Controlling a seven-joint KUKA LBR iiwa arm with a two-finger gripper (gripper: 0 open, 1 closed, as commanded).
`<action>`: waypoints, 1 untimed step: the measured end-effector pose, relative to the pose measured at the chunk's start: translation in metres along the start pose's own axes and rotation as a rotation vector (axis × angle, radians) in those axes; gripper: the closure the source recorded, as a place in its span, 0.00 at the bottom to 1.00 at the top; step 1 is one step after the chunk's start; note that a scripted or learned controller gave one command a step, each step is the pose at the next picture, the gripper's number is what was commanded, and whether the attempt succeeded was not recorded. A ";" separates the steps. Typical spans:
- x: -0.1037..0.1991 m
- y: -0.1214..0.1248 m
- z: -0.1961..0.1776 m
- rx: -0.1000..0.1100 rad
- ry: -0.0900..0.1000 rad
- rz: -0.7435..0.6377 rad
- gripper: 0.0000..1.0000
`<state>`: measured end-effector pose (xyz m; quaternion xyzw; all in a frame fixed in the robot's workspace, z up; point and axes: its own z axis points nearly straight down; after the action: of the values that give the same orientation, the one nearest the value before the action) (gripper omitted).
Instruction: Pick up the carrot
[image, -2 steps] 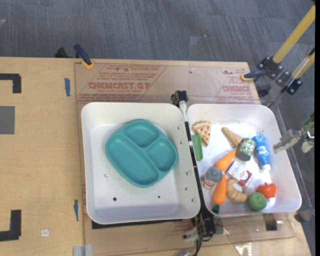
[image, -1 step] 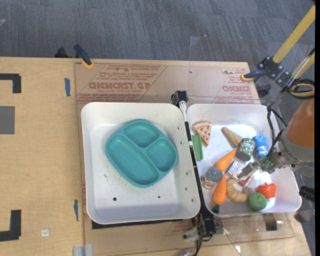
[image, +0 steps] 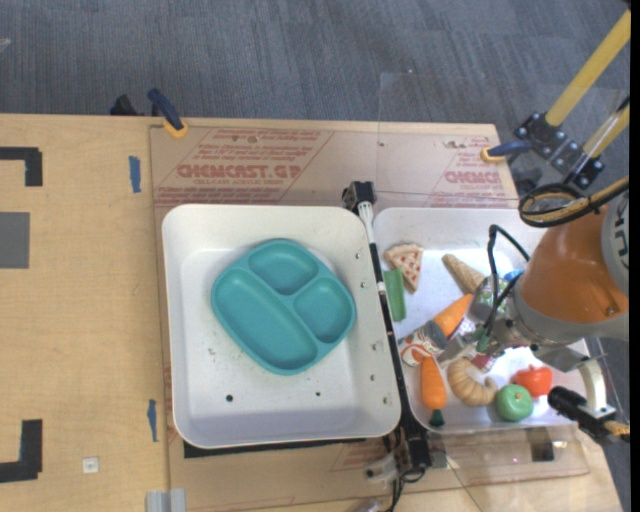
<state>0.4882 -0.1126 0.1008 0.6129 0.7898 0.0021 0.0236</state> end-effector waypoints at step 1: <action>-0.015 0.058 0.000 -0.003 0.005 -0.003 0.00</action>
<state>0.5486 -0.1130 0.1028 0.6118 0.7906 0.0047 0.0226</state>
